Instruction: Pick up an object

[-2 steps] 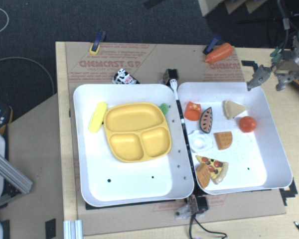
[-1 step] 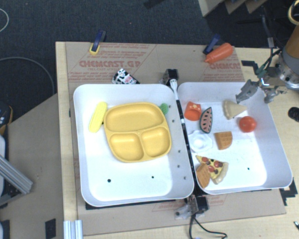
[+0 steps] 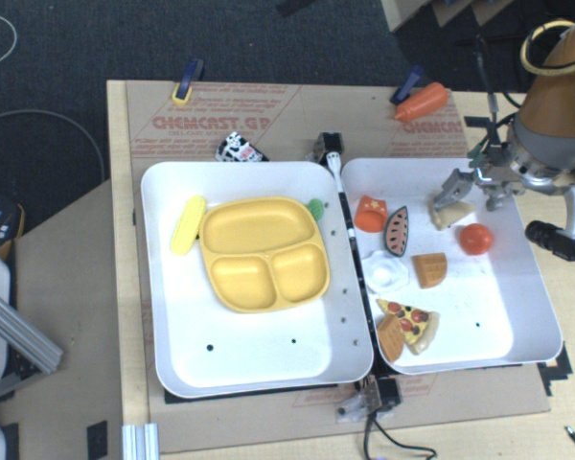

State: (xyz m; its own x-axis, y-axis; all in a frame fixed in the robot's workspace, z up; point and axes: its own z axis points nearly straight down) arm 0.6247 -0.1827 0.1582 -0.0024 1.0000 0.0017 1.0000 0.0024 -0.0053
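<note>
Behind the white bins (image 3: 163,257), the bench board (image 3: 268,113) reads "CHEMCAST GP"; the end effector (image 3: 471,188) hangs spread.

Both white bins (image 3: 172,257) appear as smooth, slightly glossy plastic. The yellow divided plate (image 3: 264,252) is matt moulded plastic. The worktop (image 3: 268,113) is pale printed board, matt like cardboard. The gripper (image 3: 468,192) shows bare grey metal; the red tomato (image 3: 475,239) looks smooth.

Arm (image 3: 554,103) cut off at right edge; green item (image 3: 314,208) half-hidden.
</note>
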